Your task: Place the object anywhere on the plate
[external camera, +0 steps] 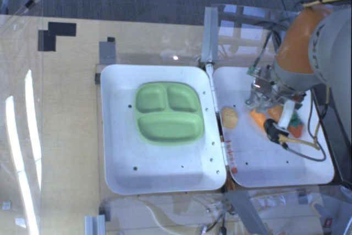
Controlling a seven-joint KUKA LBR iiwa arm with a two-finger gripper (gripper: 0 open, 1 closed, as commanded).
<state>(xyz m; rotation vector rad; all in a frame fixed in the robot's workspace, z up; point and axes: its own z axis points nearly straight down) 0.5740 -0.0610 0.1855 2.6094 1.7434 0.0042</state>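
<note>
Hovering low over the right bin [275,168], the gripper [263,100] sits directly above an orange piece [257,118], probably the object meant for the task, though much of it is masked from this angle. Whether the claw is open or closed, and whether it has hold of anything, cannot be told from above. A tan lump [229,117] lies nearby against the bin's left wall, and a red-and-green item [297,129] rests just beside the orange piece on its other side. The green plate [168,128] waits bare in the left bin [126,168], well apart from the gripper. Several things could go wrong from here. An off-centre close could nudge the orange piece aside rather than trap it. With neighbours so close, the claw might catch the wrong item or drag one along. A weak grip could let the piece fall while crossing the raised divide between the bins. A release made too soon would leave it on the white floor short of the plate.
</note>
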